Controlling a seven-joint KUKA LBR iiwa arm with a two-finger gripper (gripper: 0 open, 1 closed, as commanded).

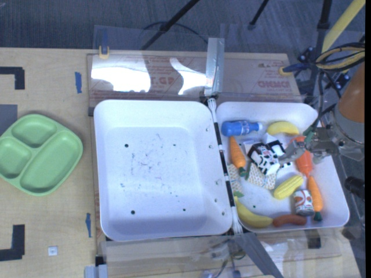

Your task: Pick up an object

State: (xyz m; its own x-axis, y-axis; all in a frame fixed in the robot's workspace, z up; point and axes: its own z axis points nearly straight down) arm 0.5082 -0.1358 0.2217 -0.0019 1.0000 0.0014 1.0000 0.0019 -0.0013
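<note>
The right bin [341, 208] holds several toy foods. At its back lie a blue bottle [240, 128] and a yellow banana [283, 128]. A carrot [237, 154] lies along the left wall, beside a black-and-white toy [265, 158]. Nearer the front are a corn cob [288, 186], a second carrot [315, 193], a small can [301, 200], another banana [252, 213] and a red sausage [288, 219]. My gripper [297, 147] reaches in from the right, low over the bin, just right of the black-and-white toy and above an orange piece [305, 162]. Nothing visible sits between its tips.
The left bin [156, 167] sits beside the right one, with a raised divider between them. A green divided plate [37, 153] rests on the bench at far left. Cables and stand legs crowd the right and rear edges.
</note>
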